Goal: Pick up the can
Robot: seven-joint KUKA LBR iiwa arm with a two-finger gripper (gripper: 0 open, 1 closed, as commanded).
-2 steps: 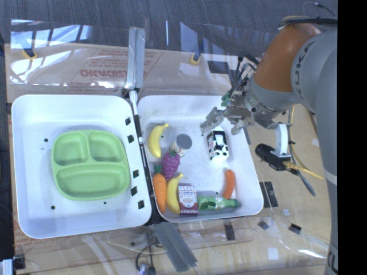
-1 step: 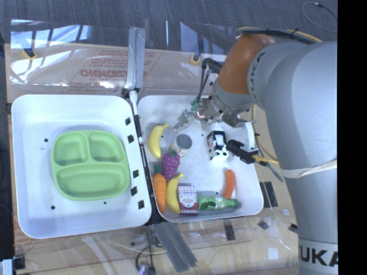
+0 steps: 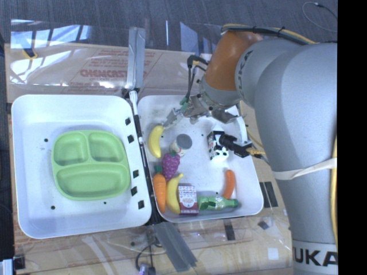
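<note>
**Arm poised over the right bin, can not yet taken**

From the overhead camera, the grey arm with its orange wrist band reaches in from the right and hangs over the upper part of the right shallow white bin (image 3: 252, 202). Its two-finger gripper (image 3: 192, 110) sits above the bin floor, and whether it is apart or together I cannot tell. Nothing shows held in it.

The small round grey-topped metal can (image 3: 183, 141) stands upright on the bin floor, just below and a little left of the gripper, near a yellow banana (image 3: 155, 141) and a bunch of purple plastic grapes (image 3: 170, 164). Lower down lie an orange carrot (image 3: 159, 192) and a small red carton (image 3: 187, 200). The left white bin (image 3: 28, 153) holds a green sectioned plate (image 3: 89, 164).

This looks like the approach step. Next, I'd judge, the gripper must centre over the can and come straight down, keeping clear of the banana and grapes
</note>
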